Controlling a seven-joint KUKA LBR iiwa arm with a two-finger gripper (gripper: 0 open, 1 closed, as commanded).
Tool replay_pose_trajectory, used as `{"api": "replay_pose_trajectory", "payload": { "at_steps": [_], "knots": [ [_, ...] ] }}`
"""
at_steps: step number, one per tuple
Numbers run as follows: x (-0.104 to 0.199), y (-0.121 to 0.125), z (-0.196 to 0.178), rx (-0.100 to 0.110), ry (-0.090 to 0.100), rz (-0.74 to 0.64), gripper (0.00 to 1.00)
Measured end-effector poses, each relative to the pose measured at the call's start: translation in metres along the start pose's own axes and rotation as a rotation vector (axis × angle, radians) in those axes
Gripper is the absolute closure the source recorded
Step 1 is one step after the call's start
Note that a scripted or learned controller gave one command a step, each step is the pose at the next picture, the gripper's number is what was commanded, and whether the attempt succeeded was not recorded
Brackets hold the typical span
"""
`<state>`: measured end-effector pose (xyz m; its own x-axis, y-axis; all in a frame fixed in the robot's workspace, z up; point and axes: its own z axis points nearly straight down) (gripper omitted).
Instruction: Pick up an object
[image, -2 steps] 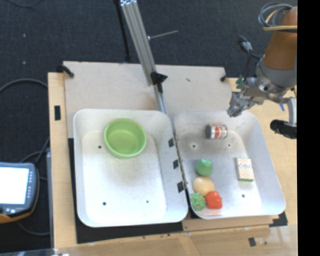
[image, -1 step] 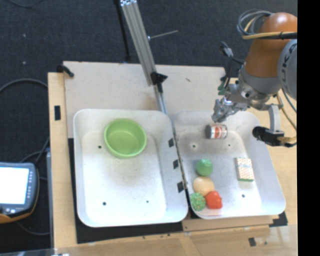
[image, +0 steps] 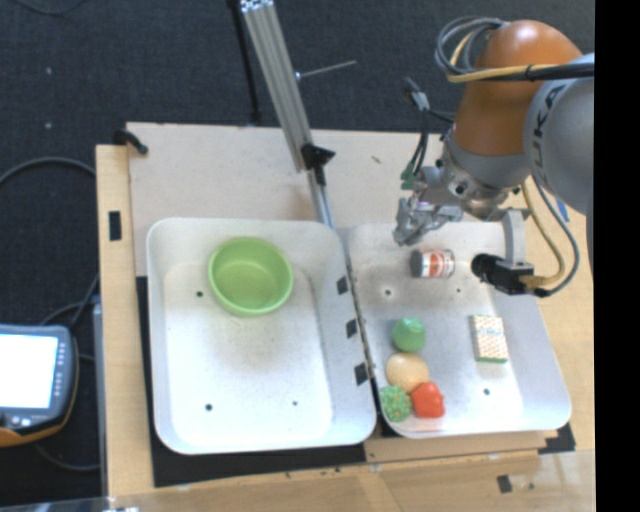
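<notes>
Hovering low over the far left corner of the right bin (image: 520, 395), the pincer (image: 412, 228) hangs from the grey arm (image: 505, 85), which reaches in from the right. We cannot tell whether the pincer is open or closed, and we see nothing in it.

Just near and right of the pincer, a small can (image: 432, 263) with a red label lies on its side on the bin floor, close to the pincer but apart from it. Nearer in the same bin, a green ball (image: 408, 333) sits by the left wall. Just near it lies a tan egg (image: 406, 370). At the near left corner, a green lump (image: 396, 402) and a red lump (image: 428, 400) lie side by side, both touching or almost touching the egg. A pale box (image: 488, 338) with a green pattern lies to the right of the ball, well apart from it.

Across the shared wall, the left bin (image: 250, 390) holds a green bowl (image: 250, 275), upright in its far half. Both bins rest on the tan worktop (image: 220, 170), and a metal rail (image: 280, 80) slants up from the worktop just beyond where the bins meet.
</notes>
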<state>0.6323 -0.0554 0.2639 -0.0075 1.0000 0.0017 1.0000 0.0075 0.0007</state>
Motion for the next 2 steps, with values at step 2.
{"api": "replay_pose_trajectory", "payload": {
  "at_steps": [2],
  "knots": [
    [0.101, -0.014, 0.025, 0.002, -0.001, 0.001, 1.0]
  ]
}}
